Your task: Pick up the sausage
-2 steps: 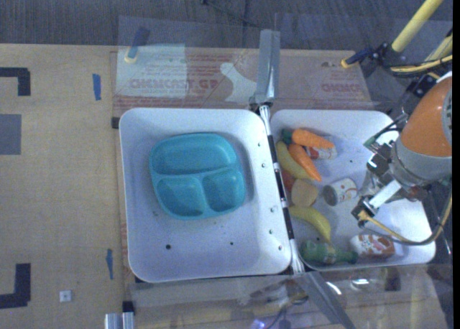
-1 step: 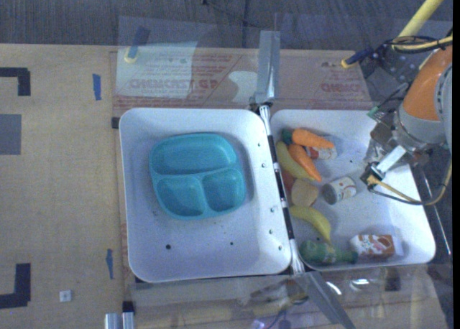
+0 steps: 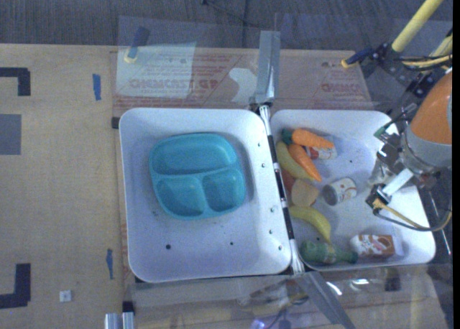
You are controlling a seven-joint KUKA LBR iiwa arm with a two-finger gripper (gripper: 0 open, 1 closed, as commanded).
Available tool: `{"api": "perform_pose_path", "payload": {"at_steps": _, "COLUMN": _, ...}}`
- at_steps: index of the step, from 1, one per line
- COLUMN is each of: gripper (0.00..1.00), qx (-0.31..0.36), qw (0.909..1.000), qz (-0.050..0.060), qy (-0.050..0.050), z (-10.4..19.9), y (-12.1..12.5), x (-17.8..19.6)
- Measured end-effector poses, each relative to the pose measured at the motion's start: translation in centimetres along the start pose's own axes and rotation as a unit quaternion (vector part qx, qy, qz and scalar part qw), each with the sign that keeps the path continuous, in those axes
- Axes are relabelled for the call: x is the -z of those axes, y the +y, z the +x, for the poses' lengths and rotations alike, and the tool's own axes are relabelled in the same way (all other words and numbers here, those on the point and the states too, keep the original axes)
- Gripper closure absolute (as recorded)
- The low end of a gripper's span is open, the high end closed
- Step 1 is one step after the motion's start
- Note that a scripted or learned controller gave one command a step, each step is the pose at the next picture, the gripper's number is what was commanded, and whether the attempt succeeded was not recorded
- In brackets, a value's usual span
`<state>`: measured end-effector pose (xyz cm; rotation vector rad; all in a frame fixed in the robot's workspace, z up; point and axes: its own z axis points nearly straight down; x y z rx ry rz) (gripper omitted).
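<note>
A reddish-brown sliver (image 3: 287,180), possibly the sausage, lies against the right bin's left wall, mostly hidden between a yellow banana (image 3: 289,160) and a tan rounded piece (image 3: 305,192). I cannot tell its full shape. My gripper (image 3: 387,168) hangs over the right side of the right bin (image 3: 359,128), well to the right of that sliver and just right of a small can (image 3: 339,191). Nothing shows between it and the bin floor.
The right bin also holds two carrots (image 3: 310,139), a second banana (image 3: 313,220), a green bottle (image 3: 325,253) and an orange-and-white pouch (image 3: 374,246) along its front. A blue divided plate (image 3: 198,174) sits in the left bin (image 3: 136,234).
</note>
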<state>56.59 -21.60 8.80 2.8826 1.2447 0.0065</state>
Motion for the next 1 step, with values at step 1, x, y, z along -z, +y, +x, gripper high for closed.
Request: {"api": "perform_pose_path", "payload": {"at_steps": 1, "gripper": 1.0, "qx": -0.001, "qw": 1.0, "qz": 0.0, "qy": 0.001, "z": -0.02, "y": 0.06, "x": 0.97}}
